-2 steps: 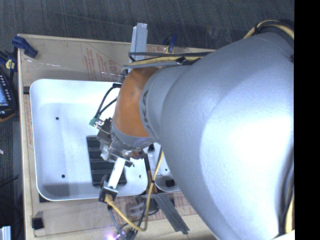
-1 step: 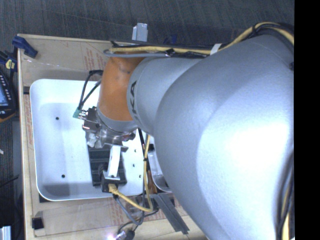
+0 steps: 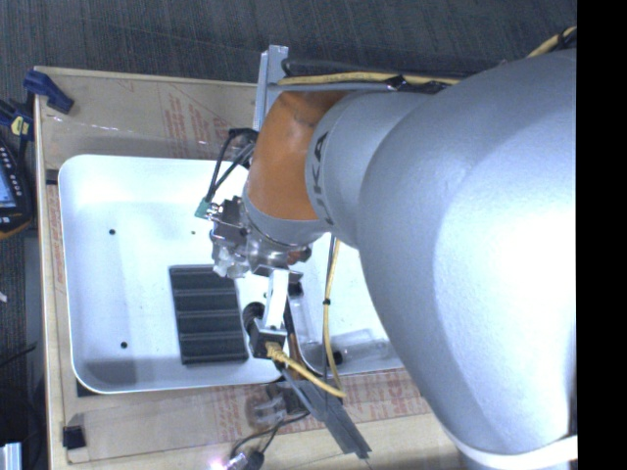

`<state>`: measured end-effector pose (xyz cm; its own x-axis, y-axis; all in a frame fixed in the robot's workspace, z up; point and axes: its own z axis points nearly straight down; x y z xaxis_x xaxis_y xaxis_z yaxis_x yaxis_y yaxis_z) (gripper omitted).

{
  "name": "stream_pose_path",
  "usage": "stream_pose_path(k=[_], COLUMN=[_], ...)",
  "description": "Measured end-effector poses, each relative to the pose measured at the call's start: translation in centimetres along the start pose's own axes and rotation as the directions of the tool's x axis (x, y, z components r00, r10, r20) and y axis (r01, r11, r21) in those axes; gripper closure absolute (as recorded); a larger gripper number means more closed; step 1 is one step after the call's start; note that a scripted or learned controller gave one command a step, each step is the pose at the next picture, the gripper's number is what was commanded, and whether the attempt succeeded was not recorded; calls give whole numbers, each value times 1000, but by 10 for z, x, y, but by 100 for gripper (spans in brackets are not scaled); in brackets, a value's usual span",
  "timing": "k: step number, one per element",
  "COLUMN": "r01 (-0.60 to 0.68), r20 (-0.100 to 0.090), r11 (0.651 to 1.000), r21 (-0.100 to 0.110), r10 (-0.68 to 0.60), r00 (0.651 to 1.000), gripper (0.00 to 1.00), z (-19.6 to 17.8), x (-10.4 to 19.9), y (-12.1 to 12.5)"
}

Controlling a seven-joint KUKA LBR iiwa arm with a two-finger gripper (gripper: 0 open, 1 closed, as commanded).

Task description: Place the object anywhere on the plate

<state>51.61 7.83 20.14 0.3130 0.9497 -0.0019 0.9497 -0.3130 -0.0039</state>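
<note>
Because the arm (image 3: 441,213) blocks much of the camera view, I cannot tell whether the gripper (image 3: 232,253) is open or closed; it hangs at the top edge of the black ribbed slab (image 3: 208,313), which lies flat in the left bin (image 3: 88,262), probably lining up a grasp.

On bench (image 3: 147,116): left bin (image 3: 88,262). In left bin: flat slab (image 3: 208,313), close to near wall, right of middle. Above bin's right part: arm (image 3: 441,213), its end just beside slab's far right corner. At bench's far left corner: clamp (image 3: 46,88).
</note>
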Motion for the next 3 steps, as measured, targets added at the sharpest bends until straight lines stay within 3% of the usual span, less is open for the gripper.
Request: stream_pose_path(k=[1, 2, 3], r01=[-130, -182, -243], r20=[-1, -3, 1], r11=[992, 983, 970], r21=[1, -1, 2], r10=[130, 182, 243], r00=[992, 983, 970], gripper=[100, 100, 100], z=[106, -62, 111], x=[28, 9, 77], y=[-51, -45, -67])
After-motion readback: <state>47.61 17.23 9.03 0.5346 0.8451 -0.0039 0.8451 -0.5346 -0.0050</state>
